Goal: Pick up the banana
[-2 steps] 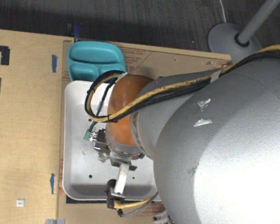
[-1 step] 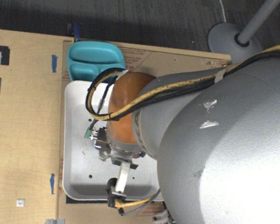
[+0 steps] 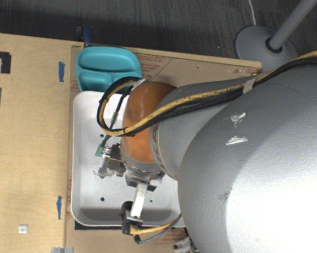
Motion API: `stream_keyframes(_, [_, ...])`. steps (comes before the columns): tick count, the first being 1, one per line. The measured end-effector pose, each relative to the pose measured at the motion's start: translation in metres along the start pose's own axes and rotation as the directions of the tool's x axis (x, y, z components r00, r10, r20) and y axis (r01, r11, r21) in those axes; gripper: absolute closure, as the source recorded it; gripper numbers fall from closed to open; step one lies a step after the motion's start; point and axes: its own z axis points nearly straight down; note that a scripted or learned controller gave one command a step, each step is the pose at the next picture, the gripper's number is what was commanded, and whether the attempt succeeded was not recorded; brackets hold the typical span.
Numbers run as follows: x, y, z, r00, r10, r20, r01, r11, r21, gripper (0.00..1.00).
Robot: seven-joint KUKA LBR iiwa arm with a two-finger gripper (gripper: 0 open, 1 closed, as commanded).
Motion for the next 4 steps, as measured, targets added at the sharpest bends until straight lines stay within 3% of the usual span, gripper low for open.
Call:
stream_keyframes(1, [0.0, 0.022, 0.011, 0.986, 0.165, 0.005, -0.165, 0.986, -0.004, 0.0])
stream_keyframes(2, [-0.004, 0.005, 0.068, 0.997, -0.072, 0.003, 0.072, 0.997, -0.005, 0.0])
stream_keyframes(3, [-0.005, 0.0, 0.005, 0.975, 0.221, 0.004, -0.221, 0.975, -0.004, 0.0])
stream_keyframes(4, [-0.004, 0.0, -0.03, 0.996, -0.084, 0.005, 0.084, 0.996, -0.004, 0.0])
